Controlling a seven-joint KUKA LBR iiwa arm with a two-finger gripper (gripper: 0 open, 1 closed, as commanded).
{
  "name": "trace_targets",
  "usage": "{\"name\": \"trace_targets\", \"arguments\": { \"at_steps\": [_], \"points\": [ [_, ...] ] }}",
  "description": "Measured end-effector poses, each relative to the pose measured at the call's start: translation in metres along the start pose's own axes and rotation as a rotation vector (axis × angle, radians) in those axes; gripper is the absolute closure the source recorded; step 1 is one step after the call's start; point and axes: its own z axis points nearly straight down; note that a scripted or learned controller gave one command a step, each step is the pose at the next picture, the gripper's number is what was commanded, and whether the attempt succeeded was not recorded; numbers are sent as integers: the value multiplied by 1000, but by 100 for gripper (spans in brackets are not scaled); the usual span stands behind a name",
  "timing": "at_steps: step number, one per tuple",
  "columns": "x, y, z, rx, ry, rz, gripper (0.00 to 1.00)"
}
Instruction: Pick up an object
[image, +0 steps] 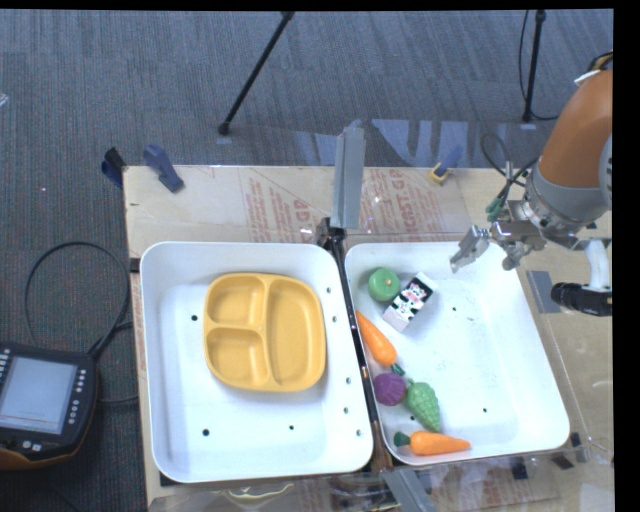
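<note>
gripper (490, 248) hangs over the right bin's (520, 330) far edge, jaws apart, holding nothing. you'd go for the milk carton (409, 301) left of it, touching the green apple (383, 284): looks light, stiff, pinch its flat sides

Gripper (490, 250) apparently spread, raised at right.

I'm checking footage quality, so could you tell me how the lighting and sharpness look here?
Camera view: even, soft lighting; mild glare on the clear sheet behind the bins; the yellow tray and toys are reasonably sharp; the gripper looks slightly soft.
</note>
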Motion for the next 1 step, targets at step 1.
{"name": "trace_targets", "arguments": {
  "at_steps": [1],
  "points": [
    [64, 5, 101, -4, -2, -50, 0]
  ]
}}
